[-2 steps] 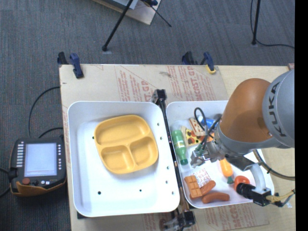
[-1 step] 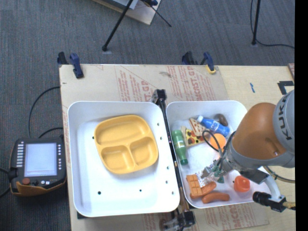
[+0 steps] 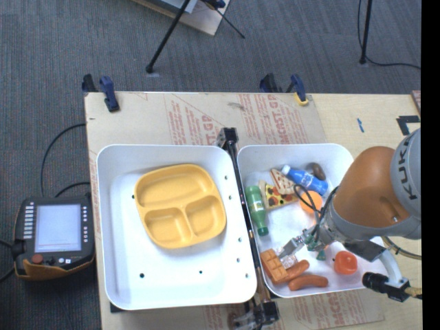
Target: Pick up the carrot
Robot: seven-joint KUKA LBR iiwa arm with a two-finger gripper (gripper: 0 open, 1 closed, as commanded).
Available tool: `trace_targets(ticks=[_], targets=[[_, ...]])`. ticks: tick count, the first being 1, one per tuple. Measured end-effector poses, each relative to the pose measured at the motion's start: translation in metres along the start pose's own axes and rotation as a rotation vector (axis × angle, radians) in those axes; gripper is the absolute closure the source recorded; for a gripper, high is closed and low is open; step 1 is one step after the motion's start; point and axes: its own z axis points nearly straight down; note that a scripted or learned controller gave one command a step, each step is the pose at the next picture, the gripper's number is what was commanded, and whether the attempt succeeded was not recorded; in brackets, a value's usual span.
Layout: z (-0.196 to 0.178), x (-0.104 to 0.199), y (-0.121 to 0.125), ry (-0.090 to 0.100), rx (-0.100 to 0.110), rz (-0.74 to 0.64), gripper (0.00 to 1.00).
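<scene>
Your claw (image 3: 297, 243) sits low in the right bin (image 3: 323, 151), toward the lower middle of the frame, and you cannot tell from this slanted view whether it is spread or closed; nothing shows clearly between its tips. The trouble is crowding. The waffle (image 3: 273, 267) lies just beside the claw on its lower left, with two sausages (image 3: 302, 278) right under it, so a descent here could well pinch the wrong thing or shove the pile against the bin wall.

The carrot is hard to place. The likeliest candidate is the orange piece (image 3: 311, 201) at the arm's edge, right of the pizza slice (image 3: 280, 191), and the grey-and-orange arm (image 3: 375, 191) hides part of it. If that is your target, the claw is near it but not over it, and a grasp from here may miss.

Also in the right bin: a green bottle (image 3: 257, 209) along the left wall, a blue bottle (image 3: 306, 179) near the top, a dark item (image 3: 317, 170) behind it, and a red piece (image 3: 345, 262) at lower right.

The left bin (image 3: 110, 218) holds a yellow divided tray (image 3: 181, 205), its compartments bare.
</scene>
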Motion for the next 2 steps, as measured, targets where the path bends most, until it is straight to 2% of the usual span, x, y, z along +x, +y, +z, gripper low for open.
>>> trace_targets(ticks=[1,2], targets=[[-0.023,-0.040,0.065,0.014,0.017,0.141,0.00],[0.009,-0.065,0.005,0.015,0.023,0.150,0.00]])
